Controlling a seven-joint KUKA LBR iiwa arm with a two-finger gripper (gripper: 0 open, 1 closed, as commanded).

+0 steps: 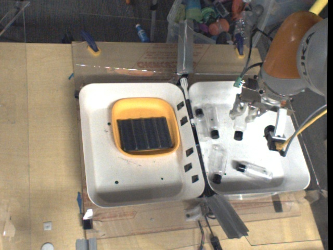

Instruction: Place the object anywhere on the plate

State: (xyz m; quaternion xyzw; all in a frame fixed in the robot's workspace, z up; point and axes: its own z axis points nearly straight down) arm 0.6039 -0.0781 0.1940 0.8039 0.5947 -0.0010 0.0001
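Plate (144,107) holds a dark block (144,134); clear bottles (253,169) surround the fingers (244,110), grip unclear.

Arm (304,46) cut off by the right and top edges. Gripper (244,111) fingertips too small and cluttered to resolve (jaw state unreadable). Clear tubes (252,169) in the right bin (296,178) partly wash out against the white floor; the crate of coloured toys (218,7) is cropped at top.

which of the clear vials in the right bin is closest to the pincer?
The clear vial directly under the pincer, black cap toward the camera. The other vials lie further left or nearer the front wall of the right bin.
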